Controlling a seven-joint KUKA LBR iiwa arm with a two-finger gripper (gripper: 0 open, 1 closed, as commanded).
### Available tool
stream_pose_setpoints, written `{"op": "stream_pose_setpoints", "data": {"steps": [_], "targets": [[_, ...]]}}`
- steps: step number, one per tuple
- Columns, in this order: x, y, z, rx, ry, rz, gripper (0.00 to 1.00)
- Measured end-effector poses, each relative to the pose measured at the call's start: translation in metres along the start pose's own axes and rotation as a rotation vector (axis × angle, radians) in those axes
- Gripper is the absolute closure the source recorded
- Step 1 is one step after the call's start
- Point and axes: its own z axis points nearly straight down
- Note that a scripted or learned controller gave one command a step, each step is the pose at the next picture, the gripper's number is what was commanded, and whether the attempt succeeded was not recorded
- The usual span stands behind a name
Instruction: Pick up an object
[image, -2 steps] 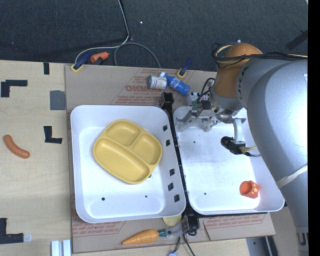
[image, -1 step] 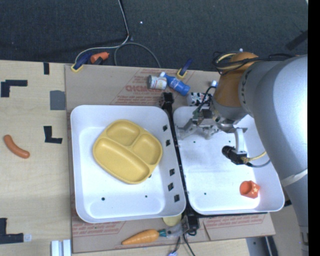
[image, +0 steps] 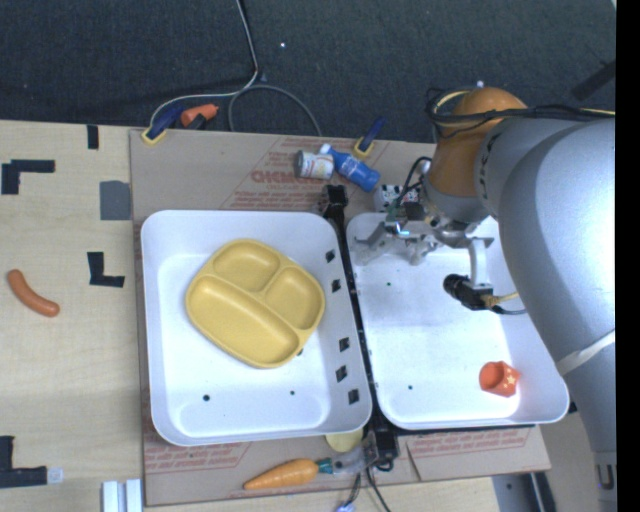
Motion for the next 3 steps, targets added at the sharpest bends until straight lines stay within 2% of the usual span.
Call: {"op": "stream_pose_setpoints", "data": {"steps": [2, 3], "targets": [[0.007, -0.019, -0.001, -0.001, -0.003, 0.002, 0.00], [0.005, 0.001, 0.000, 0.001, 0.000, 0.000, 0.00]]}}
